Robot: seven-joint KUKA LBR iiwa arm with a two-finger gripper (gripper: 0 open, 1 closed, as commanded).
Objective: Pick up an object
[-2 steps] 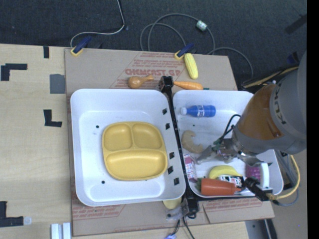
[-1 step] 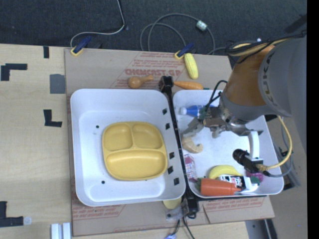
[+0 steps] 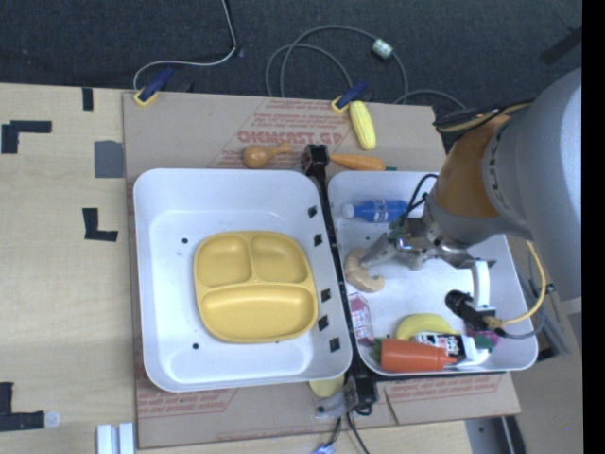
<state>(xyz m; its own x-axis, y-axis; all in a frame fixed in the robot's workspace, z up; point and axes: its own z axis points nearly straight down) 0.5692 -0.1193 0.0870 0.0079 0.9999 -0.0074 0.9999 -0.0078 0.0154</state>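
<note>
Claw [image 3: 376,251] hovering over the right bin [image 3: 510,282]
Finger state unclear; the beige curved piece [image 3: 362,272] beneath is lying with its long axis running upper-left to lower-right.

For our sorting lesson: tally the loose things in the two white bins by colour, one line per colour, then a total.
Yellow: 2, the divided plate in the left bin and a banana in the right bin
Orange: 1, a carrot
Blue and clear: 1, a bottle
Beige: 1, a curved piece
Total: 5
A small printed packet by the divider is too unclear to count.
</note>
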